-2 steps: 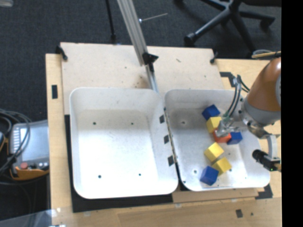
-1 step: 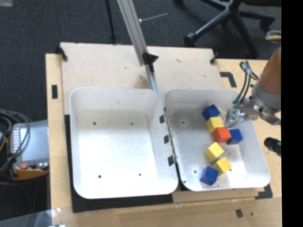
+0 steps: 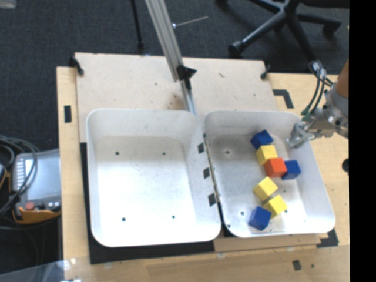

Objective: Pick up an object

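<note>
Several small cubes lie in the right bin [image 3: 235,122]. A blue cube [image 3: 262,138] is farthest back, with a yellow cube [image 3: 267,154] touching it. In front of those sit an orange cube [image 3: 275,167] and a blue cube [image 3: 291,169] side by side. Nearer the front lie two yellow cubes [image 3: 265,188] [image 3: 275,205] and another blue cube [image 3: 259,217]. My gripper [image 3: 295,137] hangs over the bin's right back part, just right of the rear blue cube and above the orange one. I see nothing held in it.
The left bin [image 3: 147,175] adjoins the right bin along a shared divider. A slanted metal post [image 3: 167,34] rises behind the bins. Cables run along the arm's wrist [image 3: 317,93] at the right edge. An office chair base [image 3: 276,16] stands on the floor behind.
</note>
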Robot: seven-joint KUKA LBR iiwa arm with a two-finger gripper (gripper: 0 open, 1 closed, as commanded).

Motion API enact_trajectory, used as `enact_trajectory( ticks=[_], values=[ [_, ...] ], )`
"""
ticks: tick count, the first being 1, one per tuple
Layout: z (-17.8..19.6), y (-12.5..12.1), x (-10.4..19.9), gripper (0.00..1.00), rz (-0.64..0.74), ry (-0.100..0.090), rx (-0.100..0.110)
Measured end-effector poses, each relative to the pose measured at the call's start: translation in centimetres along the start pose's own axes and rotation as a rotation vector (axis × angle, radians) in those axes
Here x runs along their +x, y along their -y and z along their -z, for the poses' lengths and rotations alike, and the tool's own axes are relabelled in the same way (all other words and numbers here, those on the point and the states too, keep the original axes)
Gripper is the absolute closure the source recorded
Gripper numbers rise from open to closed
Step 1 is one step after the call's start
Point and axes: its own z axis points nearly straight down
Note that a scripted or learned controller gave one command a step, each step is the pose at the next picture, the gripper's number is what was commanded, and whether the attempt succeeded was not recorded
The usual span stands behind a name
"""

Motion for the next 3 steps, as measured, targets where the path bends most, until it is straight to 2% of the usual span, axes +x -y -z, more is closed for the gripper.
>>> enact_trajectory(
  ticks=[3],
  values=[
    [-2.9, -1.9, 16.5, 1.0, 0.002, -0.005, 0.01]
  ],
)
